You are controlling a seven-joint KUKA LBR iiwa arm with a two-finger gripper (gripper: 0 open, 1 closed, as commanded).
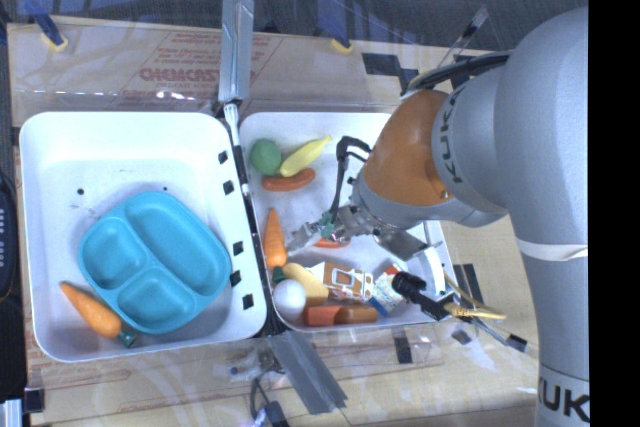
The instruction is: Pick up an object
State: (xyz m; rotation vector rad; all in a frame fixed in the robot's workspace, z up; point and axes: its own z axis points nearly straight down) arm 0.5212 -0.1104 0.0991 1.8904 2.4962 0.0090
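Arm (500, 145): grey with an orange band, reaching in from the right and bent down over the right bin.
Gripper (325, 227): low inside the right bin, near its middle; jaw state cannot be told from this angle, and nothing can be seen held.
Right bin (300, 127): white, crowded with toy food.
Green ball (265, 156): back left of the right bin, touching a yellow banana (306, 154).
Sausage (288, 181): red, just in front of those two.
Carrot (275, 237): lies along the left wall of the right bin.
White egg (290, 295): front left corner, beside a second red sausage (340, 315).
Small carton (352, 283): front of the bin, just below the gripper.
Left bin (60, 145): holds a blue divided plate (155, 260).
Second carrot (90, 309): front left of the left bin, touching the plate's edge.
Table (120, 65): carries both bins side by side.
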